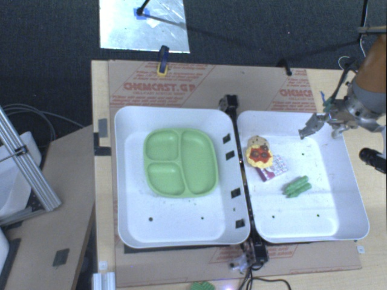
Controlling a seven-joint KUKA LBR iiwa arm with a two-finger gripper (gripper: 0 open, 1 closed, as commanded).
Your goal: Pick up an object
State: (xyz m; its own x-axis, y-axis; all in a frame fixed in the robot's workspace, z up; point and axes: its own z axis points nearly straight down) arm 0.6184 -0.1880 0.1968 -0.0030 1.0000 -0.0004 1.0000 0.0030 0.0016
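White bins sit side by side: the left bin (130, 162) holds a green plate (181, 162). Above the right bin (338, 180), the empty gripper (321, 128) is spread; toy (260, 153) and bean (297, 186) lie below.

Your arm (370, 80) comes in from the right edge of the view, its grey wrist section sitting below the orange band and angled down and to the left. The claw (323, 125) hangs at the end of it with its two fingers spread apart, one fingertip (305, 132) reaching out to the left and the other lower right of it. You can see nothing between them.
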